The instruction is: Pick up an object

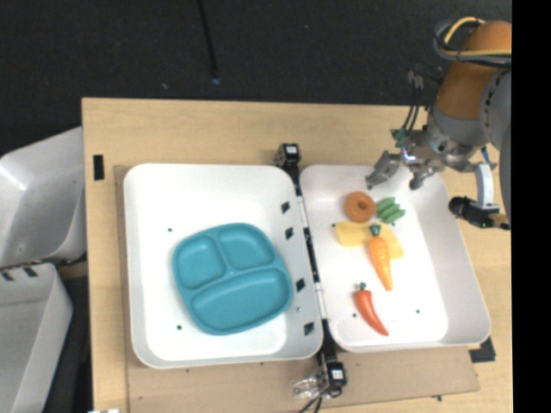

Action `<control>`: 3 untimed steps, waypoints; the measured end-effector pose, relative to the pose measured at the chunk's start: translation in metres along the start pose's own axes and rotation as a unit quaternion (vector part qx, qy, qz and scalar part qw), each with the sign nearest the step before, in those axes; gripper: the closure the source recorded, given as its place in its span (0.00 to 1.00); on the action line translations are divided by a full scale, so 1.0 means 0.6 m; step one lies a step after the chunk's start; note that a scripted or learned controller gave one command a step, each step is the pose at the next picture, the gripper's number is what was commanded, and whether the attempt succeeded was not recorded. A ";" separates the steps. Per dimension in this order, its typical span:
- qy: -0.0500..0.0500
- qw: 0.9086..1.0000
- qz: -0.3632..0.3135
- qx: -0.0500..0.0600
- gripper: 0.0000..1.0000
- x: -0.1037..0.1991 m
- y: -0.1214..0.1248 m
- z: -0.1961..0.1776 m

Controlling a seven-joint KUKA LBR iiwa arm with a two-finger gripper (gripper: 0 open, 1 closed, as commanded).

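You have the arm [469, 84] reaching in from the right, its orange band above the wrist, with the end effector [400, 173] hovering over the top edge of the right bin [430, 317]. Its two fingers [380, 170] are spread apart, released, and nothing sits between them.

Your candidate objects all lie in the right bin, below and a little left of the end effector. Nearest to it is a round orange piece [360, 206], which looks like a slice of toy food, though the view is too soft for you to be certain. Touching its right side is a small green piece [390, 210]. Just below those you see a yellow piece [355, 234], with a toy carrot [380, 261] lying partly over its right end, the carrot's green top pointing up and its tip pointing down the bin. Further down, apart from that cluster, a red chili pepper [371, 311] lies at a slant near the bin's lower middle.

In the left bin [146, 317] a blue divided plate [231, 276] sits roughly centred, lying flat with its three compartments facing up. The two bins touch along their inner edges, and both rest on the wooden bench [258, 132].
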State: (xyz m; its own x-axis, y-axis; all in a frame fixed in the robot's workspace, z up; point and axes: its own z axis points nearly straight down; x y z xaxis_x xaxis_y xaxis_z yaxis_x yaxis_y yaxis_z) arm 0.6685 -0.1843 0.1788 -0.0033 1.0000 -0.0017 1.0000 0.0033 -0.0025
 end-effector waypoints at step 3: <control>-0.003 1.000 -0.002 -0.013 1.00 0.005 0.004 0.091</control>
State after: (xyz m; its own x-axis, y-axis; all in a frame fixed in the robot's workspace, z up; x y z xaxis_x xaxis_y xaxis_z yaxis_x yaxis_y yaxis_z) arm 0.6708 -0.1817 0.1242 -0.0078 0.9999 -0.0071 0.9997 0.0080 0.0240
